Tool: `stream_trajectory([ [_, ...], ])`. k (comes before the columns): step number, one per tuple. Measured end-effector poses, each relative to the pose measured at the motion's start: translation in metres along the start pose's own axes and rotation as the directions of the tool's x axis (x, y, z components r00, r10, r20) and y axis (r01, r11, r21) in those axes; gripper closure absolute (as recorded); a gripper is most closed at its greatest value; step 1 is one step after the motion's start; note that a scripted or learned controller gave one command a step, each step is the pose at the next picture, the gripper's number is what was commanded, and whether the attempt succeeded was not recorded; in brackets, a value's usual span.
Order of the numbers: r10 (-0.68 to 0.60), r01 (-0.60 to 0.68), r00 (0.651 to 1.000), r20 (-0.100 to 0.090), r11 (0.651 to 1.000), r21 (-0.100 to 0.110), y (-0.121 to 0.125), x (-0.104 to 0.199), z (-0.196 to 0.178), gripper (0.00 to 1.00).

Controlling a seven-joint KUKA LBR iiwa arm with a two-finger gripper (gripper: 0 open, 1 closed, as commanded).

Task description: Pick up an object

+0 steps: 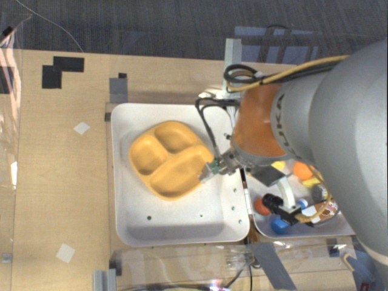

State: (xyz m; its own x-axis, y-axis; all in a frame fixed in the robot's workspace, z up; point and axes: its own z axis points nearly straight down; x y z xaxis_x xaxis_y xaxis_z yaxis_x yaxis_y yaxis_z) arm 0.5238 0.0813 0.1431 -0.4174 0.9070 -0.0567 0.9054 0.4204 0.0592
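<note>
You cannot see most of the right bin (339,228): the arm (327,114) covers its far side and the picture's right edge cuts it off. The small objects (291,205) at its near edge are half hidden and too jumbled to name. The gripper's (212,170) fingers are too blurred to read.

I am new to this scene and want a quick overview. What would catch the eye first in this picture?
The large grey arm with its orange band dominates the right side, reaching in over the bins. Next is the yellow divided dish lying in the left bin, with the hand at the dish's right edge. The right bin, partly hidden under the arm, holds a heap of small colourful objects.
</note>
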Motion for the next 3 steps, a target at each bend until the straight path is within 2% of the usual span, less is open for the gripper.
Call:
stream_trajectory([
  [1,0.152,-0.149,0.987,-0.047,0.987,0.061,0.019,0.025,-0.037,0.00],
  [2,0.263,-0.261,0.964,-0.038,0.964,0.043,0.002,0.081,0.045,0.00],
  [3,0.516,-0.514,0.856,-0.009,0.855,0.073,0.024,0.138,0.037,0.00],
])
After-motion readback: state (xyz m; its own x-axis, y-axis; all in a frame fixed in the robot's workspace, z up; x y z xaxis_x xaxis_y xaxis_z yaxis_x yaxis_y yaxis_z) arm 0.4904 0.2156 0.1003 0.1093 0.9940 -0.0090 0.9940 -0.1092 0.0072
